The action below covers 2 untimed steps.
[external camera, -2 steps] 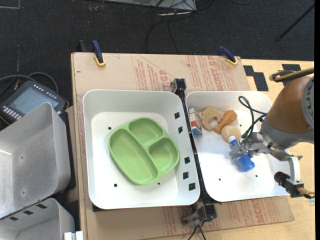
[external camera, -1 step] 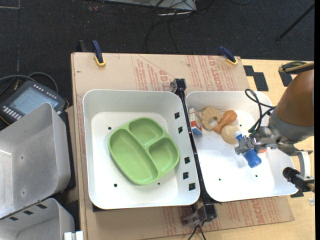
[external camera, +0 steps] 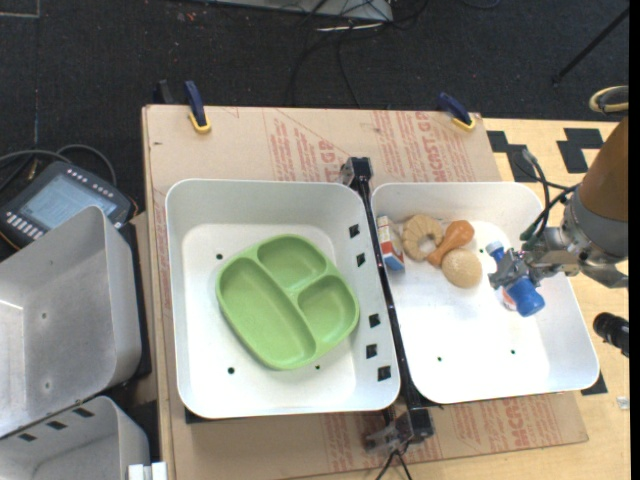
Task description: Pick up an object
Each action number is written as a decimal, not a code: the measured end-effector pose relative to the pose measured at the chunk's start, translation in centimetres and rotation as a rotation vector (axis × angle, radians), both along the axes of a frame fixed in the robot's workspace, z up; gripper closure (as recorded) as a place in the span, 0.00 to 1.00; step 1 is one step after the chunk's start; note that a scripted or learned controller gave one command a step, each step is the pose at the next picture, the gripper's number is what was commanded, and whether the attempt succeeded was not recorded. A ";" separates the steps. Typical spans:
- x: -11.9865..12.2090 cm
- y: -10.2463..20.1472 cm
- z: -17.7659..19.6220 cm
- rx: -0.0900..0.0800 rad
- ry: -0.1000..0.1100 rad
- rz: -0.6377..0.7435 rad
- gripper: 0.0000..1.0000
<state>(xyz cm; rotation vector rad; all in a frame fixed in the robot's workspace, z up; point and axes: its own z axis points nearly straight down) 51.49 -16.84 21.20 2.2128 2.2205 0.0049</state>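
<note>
Camera view: end effector [external camera: 512, 273] low in the right bin [external camera: 560, 363], over a blue object [external camera: 527, 297] near the right wall. Whether it is open or closed I cannot tell. Beige ball [external camera: 461, 268], orange piece [external camera: 453, 238] and ring-shaped toy [external camera: 421, 234] cluster just left; green divided plate [external camera: 288, 300] lies in the left bin [external camera: 190, 298]. Advice: centre on the blue object, close fully, then lift straight up, clear of the ball.
</note>
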 end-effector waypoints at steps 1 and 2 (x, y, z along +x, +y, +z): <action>0.2 0.0 5.3 0.000 0.001 0.000 1.00; 1.7 6.0 4.1 0.004 0.007 0.005 1.00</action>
